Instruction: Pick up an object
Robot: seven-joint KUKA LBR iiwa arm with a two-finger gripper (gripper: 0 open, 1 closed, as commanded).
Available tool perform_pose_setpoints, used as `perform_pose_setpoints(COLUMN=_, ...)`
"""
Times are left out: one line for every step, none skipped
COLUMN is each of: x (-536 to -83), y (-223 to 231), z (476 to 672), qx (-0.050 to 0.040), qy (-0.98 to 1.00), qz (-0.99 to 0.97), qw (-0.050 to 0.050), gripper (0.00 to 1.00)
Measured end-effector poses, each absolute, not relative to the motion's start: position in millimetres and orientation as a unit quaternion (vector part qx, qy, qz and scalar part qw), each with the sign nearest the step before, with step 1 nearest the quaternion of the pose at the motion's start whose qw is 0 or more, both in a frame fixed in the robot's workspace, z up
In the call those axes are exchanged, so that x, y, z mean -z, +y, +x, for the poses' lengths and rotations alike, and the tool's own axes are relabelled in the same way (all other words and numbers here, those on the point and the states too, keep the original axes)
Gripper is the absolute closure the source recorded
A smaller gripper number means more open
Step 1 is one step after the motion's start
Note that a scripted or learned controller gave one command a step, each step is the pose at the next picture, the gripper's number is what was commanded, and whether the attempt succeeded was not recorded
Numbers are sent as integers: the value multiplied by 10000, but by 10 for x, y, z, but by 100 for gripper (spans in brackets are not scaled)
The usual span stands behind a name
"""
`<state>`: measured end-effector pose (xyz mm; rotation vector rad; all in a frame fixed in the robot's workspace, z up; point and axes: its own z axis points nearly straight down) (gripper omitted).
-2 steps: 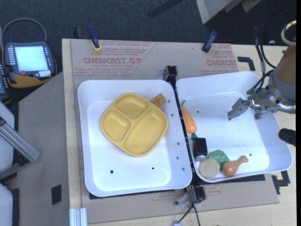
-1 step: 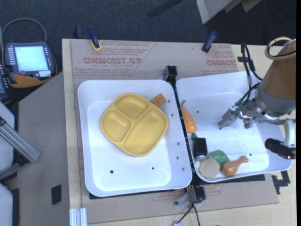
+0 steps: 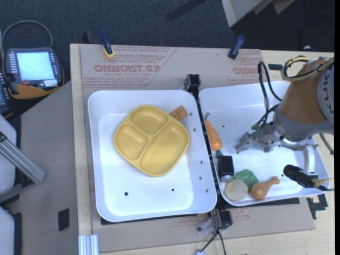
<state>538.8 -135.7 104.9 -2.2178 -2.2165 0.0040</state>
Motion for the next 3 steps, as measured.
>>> perform_pose_setpoints(x=-886, y=-1378, z=5403, qx=0, qy=-7061, qz=-7081, qw=-12, gripper=0)
perform_pose_setpoints(x=-1023, y=-1366, z=5439, qx=41, qy=-7068, qz=-7074, qw=-55, gripper=100)
perform_pose_setpoints(x=-1461, y=-1350, z=5407, qx=10, qy=-7074, qz=-7068, qw=-23, gripper=100)
